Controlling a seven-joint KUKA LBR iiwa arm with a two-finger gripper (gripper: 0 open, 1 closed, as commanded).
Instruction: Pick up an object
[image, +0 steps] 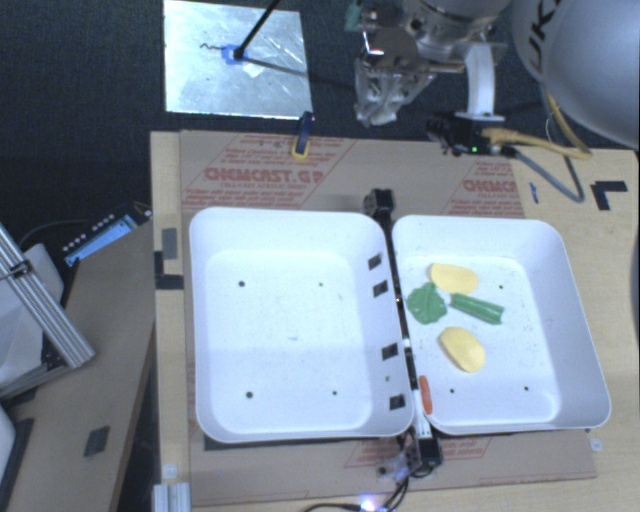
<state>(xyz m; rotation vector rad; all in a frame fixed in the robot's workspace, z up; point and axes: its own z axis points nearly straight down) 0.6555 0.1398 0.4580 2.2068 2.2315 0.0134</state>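
Brown board (262, 170) under bins says "CHEMCAST GP" in red, printed twice. Two white bins. Left bin (290, 235) bare. Right bin (560, 300) has two yellow pieces: one (453, 277) at 12 o'clock, one (462, 348) at 6. Between them, one green leafy piece (427, 303) and one green stick (477, 308). One small orange piece (425, 394) at 7, by rim. Gripper (378, 100) high at 12 o'clock, past bins, holding nothing; open or closed, cannot tell.

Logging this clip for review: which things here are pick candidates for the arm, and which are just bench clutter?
Job:
upper yellow piece
lower yellow piece
green leafy piece
green stick
right bin
gripper

Lying about:
left bin
foil sheet
orange sliver at the divider
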